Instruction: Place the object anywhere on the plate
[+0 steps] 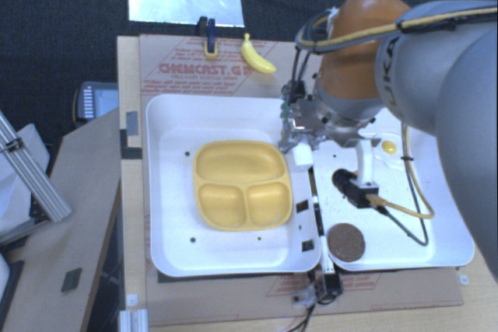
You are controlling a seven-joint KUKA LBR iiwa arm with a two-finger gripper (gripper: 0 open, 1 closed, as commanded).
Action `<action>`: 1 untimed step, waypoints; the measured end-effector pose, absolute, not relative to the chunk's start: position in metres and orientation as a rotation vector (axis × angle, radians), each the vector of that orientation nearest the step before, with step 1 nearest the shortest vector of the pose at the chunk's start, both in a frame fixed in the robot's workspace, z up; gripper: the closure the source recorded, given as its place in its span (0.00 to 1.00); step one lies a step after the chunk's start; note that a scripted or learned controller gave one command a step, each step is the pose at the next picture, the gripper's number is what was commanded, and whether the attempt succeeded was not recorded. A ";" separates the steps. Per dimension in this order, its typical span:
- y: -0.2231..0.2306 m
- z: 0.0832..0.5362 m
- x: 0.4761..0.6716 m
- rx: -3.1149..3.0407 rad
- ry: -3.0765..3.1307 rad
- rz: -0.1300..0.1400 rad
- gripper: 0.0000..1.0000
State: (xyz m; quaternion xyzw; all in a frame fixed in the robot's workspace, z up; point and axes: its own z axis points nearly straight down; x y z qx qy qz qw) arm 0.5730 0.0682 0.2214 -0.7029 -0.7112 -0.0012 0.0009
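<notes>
Brown and round, a flat disc (346, 242) lies nearest you in the right bin (436, 245), close to the divider. It looks the likeliest object for the task, and it sits untouched, well apart from the plate. Next back, the yellow plate with 3 compartments (237, 183) rests in the middle of the left bin (167, 190), with nothing on it. Past its far right corner the gripper (301, 152) hangs low over the seam between the 2 bins. You cannot tell from this angle whether it is open or closed, and nothing shows clearly in its grasp. A small yellow piece (389, 145) lies farther back in the right bin. Farthest, a banana (257, 57) rests on the cardboard sheet (187, 68) behind both bins. Treat the pick as not yet done: you would bring the gripper toward you over the disc, descend squarely, then carry it left to any compartment.
</notes>
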 end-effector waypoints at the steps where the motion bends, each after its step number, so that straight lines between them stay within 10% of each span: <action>1: 0.126 0.213 0.565 -2.208 -2.231 -0.002 1.00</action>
